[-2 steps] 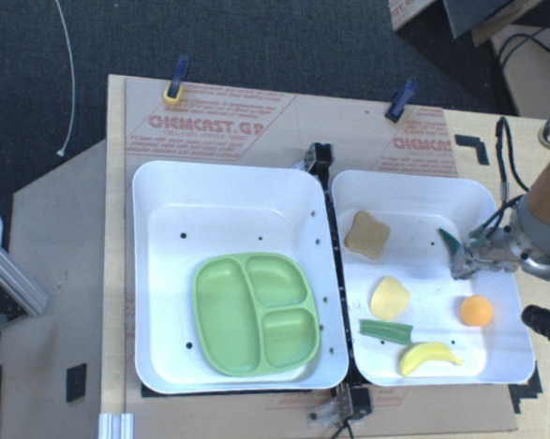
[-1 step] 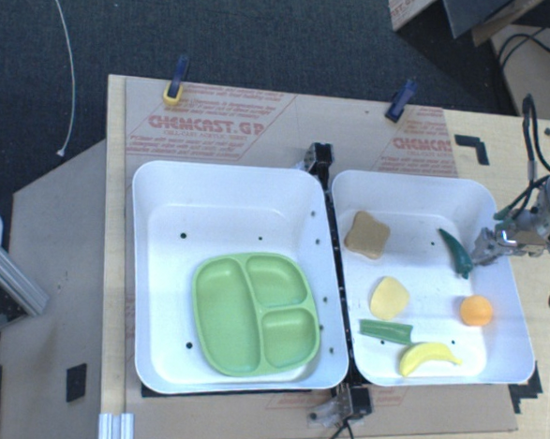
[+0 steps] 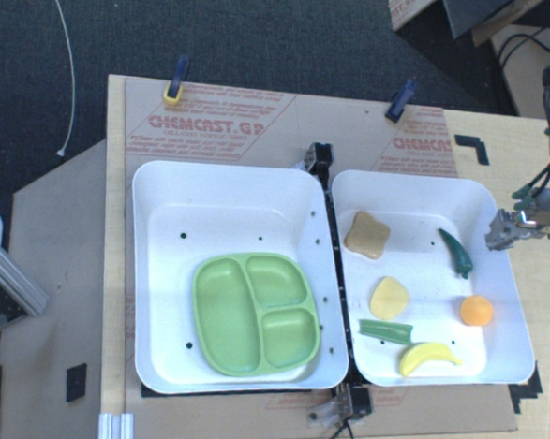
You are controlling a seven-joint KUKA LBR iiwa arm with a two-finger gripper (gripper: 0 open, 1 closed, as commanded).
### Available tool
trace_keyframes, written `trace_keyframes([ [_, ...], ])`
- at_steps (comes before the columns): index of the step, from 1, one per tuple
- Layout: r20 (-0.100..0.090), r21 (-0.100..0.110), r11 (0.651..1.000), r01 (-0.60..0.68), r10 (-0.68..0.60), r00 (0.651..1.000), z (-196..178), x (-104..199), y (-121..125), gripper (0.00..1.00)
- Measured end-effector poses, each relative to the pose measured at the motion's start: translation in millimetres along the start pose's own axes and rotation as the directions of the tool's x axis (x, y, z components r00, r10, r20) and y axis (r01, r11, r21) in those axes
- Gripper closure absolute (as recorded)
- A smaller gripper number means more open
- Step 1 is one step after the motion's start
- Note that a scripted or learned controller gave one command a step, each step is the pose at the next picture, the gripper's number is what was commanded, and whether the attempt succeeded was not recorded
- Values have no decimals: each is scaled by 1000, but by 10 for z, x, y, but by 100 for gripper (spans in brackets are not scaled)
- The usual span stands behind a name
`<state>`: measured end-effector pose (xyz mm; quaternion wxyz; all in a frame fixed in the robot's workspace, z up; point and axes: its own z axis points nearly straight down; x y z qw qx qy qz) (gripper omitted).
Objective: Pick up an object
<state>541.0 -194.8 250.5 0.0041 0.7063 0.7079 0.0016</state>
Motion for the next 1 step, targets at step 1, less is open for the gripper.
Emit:
trace_keyframes([
  [1,-6,10,1000,4,-3,1000,68,575,43,100],
])
